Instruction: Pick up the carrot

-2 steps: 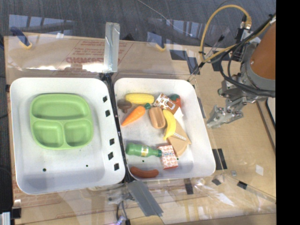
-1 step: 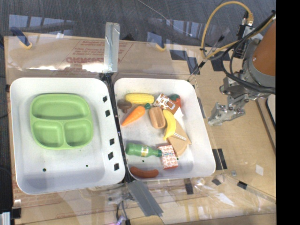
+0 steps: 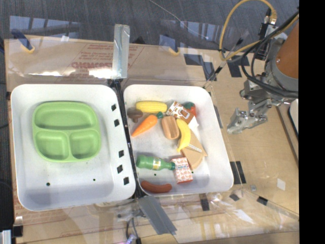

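Observation:
The carrot [image 3: 145,124] is orange with a green top and lies at a slant in the upper left part of the right bin [image 3: 217,151], just below a yellow corn cob [image 3: 151,106]. My gripper [image 3: 240,124] hangs outside that bin, over the bench to its right, well away from the carrot. Nothing is between its fingers.
The right bin also holds a banana [image 3: 183,134], a bread roll [image 3: 170,128], a green bottle [image 3: 154,163], a sausage [image 3: 156,187], a small carton [image 3: 182,170] and a cheese wedge [image 3: 193,156]. In the left bin [image 3: 20,136] sits a green divided plate [image 3: 66,130]. Cables [image 3: 244,29] loop at the upper right.

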`<act>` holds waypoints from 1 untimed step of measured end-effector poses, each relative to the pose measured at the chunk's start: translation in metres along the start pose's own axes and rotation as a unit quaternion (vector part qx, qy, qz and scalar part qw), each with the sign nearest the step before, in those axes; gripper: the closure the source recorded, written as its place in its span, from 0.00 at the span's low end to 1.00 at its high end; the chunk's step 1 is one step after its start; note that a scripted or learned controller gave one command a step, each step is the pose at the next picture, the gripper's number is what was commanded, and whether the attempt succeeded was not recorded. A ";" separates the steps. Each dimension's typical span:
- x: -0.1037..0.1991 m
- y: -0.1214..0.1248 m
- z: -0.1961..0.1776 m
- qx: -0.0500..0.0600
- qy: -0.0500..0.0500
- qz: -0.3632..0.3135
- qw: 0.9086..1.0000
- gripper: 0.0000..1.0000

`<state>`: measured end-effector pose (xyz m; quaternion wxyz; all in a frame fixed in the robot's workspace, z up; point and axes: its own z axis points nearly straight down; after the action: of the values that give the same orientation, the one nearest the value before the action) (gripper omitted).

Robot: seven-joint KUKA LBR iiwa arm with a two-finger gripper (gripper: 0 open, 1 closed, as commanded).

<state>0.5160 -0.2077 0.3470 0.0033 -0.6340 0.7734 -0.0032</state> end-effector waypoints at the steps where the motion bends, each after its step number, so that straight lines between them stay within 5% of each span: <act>1: 0.005 0.022 0.027 -0.005 0.000 -0.023 1.000 1.00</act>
<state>0.4933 -0.2086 0.3199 0.0006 -0.6518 0.7584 0.0006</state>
